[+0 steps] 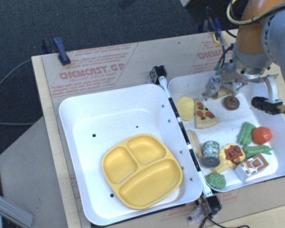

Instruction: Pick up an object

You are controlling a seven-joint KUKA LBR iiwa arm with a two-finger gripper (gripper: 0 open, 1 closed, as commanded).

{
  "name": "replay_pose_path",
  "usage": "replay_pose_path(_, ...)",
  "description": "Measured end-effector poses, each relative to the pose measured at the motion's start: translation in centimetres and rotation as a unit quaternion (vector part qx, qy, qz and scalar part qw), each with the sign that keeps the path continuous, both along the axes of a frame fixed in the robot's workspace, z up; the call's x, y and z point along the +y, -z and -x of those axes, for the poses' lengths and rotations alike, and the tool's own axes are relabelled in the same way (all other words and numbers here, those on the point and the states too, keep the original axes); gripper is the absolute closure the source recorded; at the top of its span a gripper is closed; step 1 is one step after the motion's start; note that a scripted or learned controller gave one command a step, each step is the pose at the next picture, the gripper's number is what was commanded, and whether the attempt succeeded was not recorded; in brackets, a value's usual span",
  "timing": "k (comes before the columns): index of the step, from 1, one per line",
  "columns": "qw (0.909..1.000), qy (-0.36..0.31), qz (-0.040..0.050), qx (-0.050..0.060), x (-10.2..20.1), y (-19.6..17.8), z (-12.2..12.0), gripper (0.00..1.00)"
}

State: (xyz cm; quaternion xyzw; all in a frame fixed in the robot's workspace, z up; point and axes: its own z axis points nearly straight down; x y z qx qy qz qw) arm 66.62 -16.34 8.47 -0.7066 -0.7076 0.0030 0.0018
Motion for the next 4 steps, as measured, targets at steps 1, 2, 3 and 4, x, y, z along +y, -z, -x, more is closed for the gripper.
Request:
replay_pose_path(1, 1.0000, 0.001, -0.0091, -0.001, -5.7, -1.2, -0.1, 0.00)
replay_pose_path(2, 1.0000, 0.001, -0.0022, -0.001, -3.7, 0.1, 3.7, 0.00)
replay_pose_path(3, 1.0000, 0.002, -0.0038, -0.001, -5.2, 0.0, 11.0, 0.00)
replay_pose_path(4, 1.0000, 0.001, -0.0015, -0.004, -5.2, -1.0, 10.7, 1.00)
